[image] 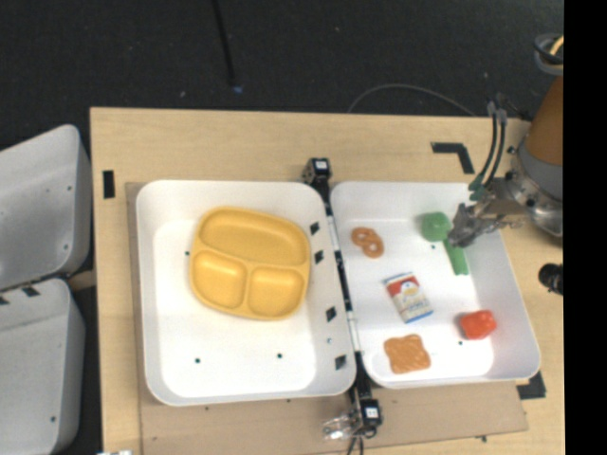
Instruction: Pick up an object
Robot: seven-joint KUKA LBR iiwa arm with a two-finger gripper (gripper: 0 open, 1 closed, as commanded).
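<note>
Left bin (171, 368): we see a yellow divided tray (251, 262) in it, well apart from the work
Right bin (507, 349): pretzel (368, 242), small carton (409, 298), brown toast piece (407, 354), red piece (477, 324)
Green utensil (446, 238): round head left, handle running down and right, near the bin's far right corner
Gripper (465, 227): right over that handle; we cannot tell how far its fingers are parted or whether they grip
Room: open floor lies left of the utensil, wall close on the right
</note>
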